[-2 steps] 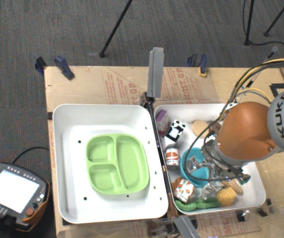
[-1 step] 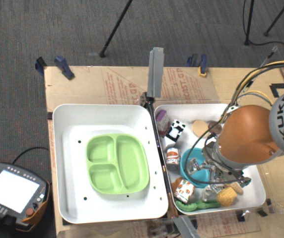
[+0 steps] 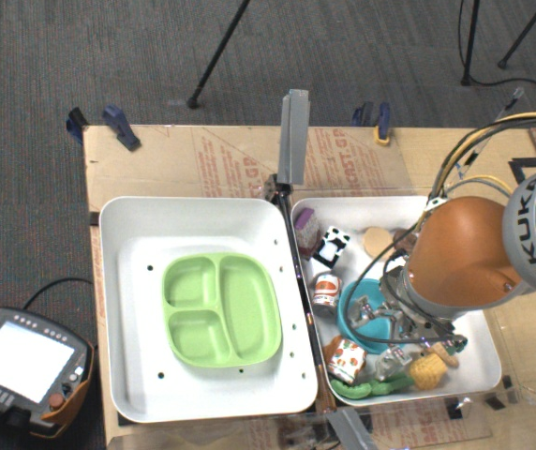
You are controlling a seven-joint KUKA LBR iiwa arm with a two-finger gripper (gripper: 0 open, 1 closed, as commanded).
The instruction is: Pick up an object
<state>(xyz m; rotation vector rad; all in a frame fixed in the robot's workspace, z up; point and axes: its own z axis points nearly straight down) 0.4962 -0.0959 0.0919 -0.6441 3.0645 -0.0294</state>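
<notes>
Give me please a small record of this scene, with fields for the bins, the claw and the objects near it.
left bin: holds a green divided plate
right bin: holds mixed small objects
claw: low over the right bin, beside a teal bowl
arm: reaches in from the right, orange band above the wrist
near the claw: yellow corn toy, small can, black-and-white die
grasp: cannot tell

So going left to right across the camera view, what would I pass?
Handheld control screen → left white bin holding a green divided plate → right white bin of small toys → orange-banded robot arm.
</notes>
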